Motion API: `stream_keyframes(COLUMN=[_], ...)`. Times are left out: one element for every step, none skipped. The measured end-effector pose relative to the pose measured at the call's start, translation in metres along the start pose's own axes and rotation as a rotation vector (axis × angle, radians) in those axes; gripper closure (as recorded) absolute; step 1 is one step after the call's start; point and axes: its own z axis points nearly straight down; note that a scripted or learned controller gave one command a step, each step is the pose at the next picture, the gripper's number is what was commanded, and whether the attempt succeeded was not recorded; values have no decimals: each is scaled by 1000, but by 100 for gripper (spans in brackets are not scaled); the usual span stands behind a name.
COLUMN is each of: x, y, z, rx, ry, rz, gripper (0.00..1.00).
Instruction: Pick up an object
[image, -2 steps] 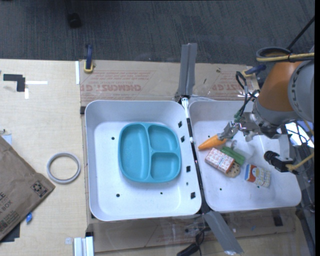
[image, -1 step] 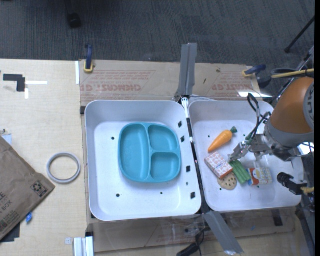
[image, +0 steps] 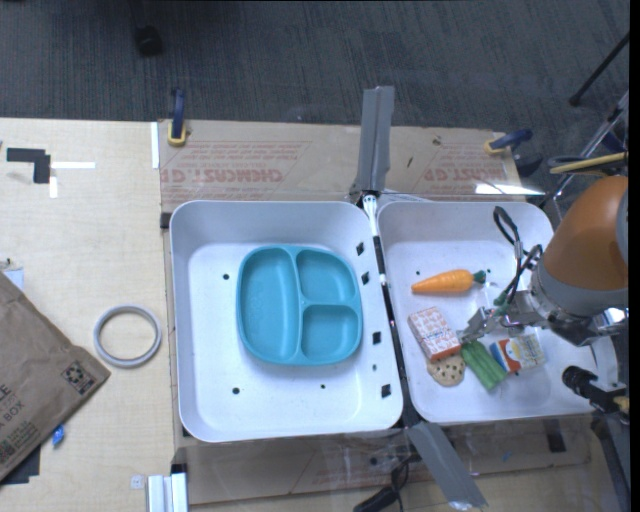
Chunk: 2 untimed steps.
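In the right bin (image: 440, 230) lie an orange carrot (image: 443, 283), a pink-patterned box (image: 433, 332), a round cookie (image: 446, 372), a green piece (image: 484, 365) and a white carton with red and blue print (image: 517, 352). My gripper (image: 487, 323) hangs low over these, just left of the carton and above the green piece, with the arm's orange band (image: 590, 235) to its right. Its fingers look slightly apart, and nothing shows between them. The left bin (image: 200, 300) holds a teal divided plate (image: 299, 304).
A roll of tape (image: 127, 334) and a brown cardboard box (image: 35, 385) lie on the bench left of the bins. Blue clamps (image: 177, 115) hold the cardboard sheet behind the bins. Cables run at the right edge.
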Motion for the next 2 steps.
stream_keyframes(x=[10, -4], y=[80, 80], z=[0, -58], rx=[-1, -2], ry=[-2, -3], rz=[119, -36], gripper=[0, 0])
